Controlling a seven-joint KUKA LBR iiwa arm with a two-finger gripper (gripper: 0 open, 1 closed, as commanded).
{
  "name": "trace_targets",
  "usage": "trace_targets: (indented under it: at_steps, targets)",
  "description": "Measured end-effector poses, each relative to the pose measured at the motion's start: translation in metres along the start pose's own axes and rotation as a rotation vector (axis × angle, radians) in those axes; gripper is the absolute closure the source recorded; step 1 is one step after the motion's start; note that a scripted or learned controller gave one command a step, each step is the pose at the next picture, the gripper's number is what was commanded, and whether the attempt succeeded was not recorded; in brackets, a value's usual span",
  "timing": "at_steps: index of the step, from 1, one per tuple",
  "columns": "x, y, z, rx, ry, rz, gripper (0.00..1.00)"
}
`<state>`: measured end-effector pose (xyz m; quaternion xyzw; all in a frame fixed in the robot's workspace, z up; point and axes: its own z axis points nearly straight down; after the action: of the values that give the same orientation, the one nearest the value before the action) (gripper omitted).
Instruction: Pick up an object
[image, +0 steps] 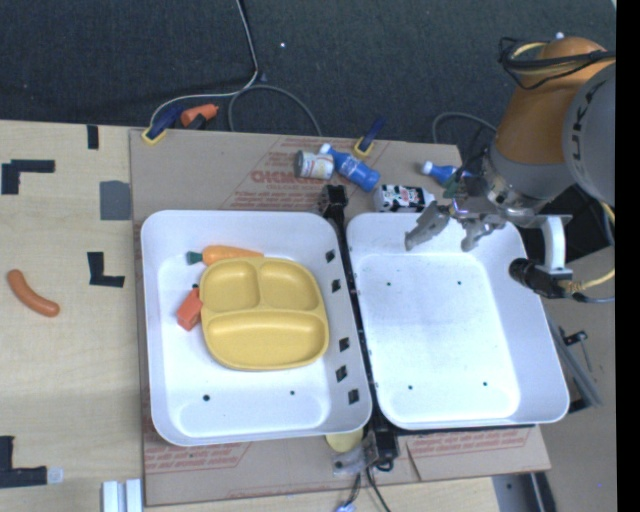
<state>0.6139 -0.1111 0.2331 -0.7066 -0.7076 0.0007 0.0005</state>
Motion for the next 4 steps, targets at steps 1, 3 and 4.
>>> trace_targets:
  at_steps: [1, 3, 4]
  targets:
    - [-0.011, -0.022, 0.154, -0.003, -0.004, 0.002, 0.00]
    - [-0.001, 0.056, 0.137, -0.005, -0.001, -0.001, 1.00]
    - [0.062, 0.056, 0.042, -0.009, 0.002, -0.006, 1.00]
